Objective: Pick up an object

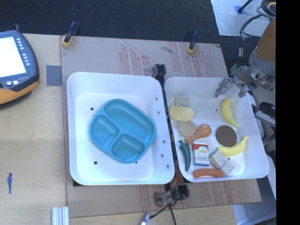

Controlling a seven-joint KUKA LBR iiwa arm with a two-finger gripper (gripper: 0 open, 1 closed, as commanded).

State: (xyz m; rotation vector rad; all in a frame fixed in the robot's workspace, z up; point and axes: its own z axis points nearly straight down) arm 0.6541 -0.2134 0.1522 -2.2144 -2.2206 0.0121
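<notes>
one camera fixed above, looking down aslant on both bins (75,125).

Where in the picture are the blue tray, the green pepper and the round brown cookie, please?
blue tray (123,130), camera view, on the ridge where its compartments meet.
green pepper (186,154), camera view, mid-body.
round brown cookie (227,136), camera view, centre of its top face.

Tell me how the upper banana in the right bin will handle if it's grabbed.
The banana looks like smooth moulded plastic, so probably stiff, light and a bit slippery. Its curved shape may let it rock or pivot if pinched off-centre. It lies clear of its neighbours.
</notes>
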